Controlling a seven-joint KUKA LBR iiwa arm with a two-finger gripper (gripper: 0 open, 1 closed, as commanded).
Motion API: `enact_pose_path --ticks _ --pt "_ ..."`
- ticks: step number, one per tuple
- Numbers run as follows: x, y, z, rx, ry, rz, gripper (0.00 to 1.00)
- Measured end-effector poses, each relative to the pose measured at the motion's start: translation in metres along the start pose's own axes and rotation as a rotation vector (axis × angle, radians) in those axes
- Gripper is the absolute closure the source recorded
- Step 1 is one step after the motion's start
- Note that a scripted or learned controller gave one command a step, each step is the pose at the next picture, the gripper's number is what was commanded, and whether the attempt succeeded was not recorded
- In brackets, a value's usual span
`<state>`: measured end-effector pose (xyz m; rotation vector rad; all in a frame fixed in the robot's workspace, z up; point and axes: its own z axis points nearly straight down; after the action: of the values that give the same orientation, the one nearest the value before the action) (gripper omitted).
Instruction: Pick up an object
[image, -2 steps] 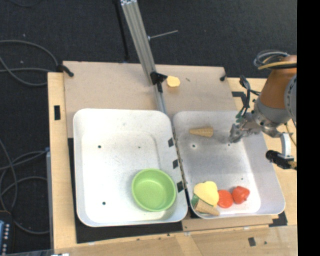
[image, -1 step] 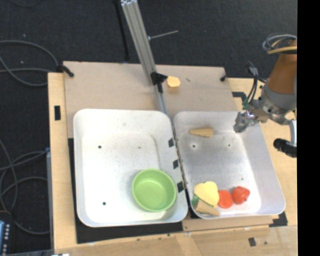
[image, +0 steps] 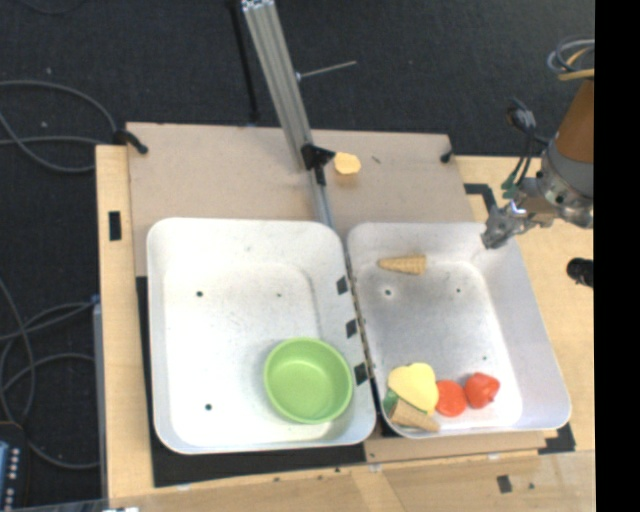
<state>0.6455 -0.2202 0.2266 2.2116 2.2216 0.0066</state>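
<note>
My gripper (image: 497, 233) hangs over the far right corner of the right bin (image: 520, 330), with nothing seen between its tips. A tan cone-shaped piece (image: 402, 264) lies near the bin's far edge, left of the gripper. At the bin's near edge sit a yellow heart-shaped piece (image: 413, 385), a tan wedge (image: 414, 417), an orange-red ball (image: 450, 398) and a red piece (image: 482, 389), close together. A green bowl (image: 307, 379) stands in the near right part of the left bin (image: 200, 300).
A slanted metal post (image: 288, 100) rises from the bench between the bins' far edges. A small yellow object (image: 346, 163) lies on the brown board behind the bins. Cables trail on the dark floor at left.
</note>
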Motion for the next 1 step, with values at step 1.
enact_pose_path --ticks 1 --pt "0.0415 -0.0076 -0.001 0.007 0.002 -0.002 1.0"
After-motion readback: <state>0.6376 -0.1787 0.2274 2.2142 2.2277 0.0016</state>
